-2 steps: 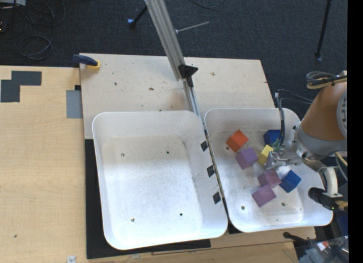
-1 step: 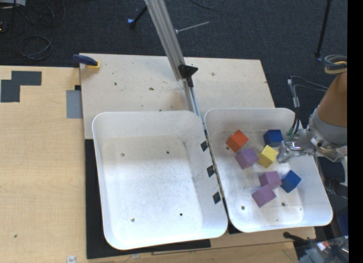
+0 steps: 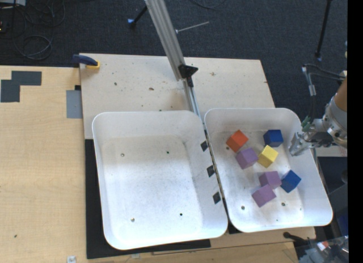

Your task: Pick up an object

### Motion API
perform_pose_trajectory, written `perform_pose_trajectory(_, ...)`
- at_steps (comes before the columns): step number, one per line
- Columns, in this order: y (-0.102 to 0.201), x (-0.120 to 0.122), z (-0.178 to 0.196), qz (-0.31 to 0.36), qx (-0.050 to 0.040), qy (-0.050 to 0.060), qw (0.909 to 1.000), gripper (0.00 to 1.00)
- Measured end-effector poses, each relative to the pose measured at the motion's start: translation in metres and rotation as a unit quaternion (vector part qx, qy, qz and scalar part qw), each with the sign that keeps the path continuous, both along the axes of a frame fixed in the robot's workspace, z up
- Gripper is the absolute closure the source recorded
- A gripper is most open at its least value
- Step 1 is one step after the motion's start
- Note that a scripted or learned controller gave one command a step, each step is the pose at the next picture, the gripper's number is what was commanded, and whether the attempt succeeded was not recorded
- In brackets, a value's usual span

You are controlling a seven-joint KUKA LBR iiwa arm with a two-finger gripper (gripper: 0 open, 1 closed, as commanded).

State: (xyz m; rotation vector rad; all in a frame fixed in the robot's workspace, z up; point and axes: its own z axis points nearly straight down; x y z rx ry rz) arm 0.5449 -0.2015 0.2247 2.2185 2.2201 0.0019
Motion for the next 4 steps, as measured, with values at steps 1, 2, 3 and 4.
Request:
perform_pose_trajectory(1,-0.001,0.001,0.053,0.001,-0.0001,0.0,1.0,1.0)
perform_pose_trajectory(2,0.049,-0.001,0.035,0.002,0.002,0.003,1.0,1.0)
perform_pose_trajectory(3,0.102,0.006,0.026,0.002,0.002,0.003,1.0,1.0)
perform_pose_trajectory(4,0.156,0.002,0.011,0.002,0.0021,0.004,1.0,1.0)
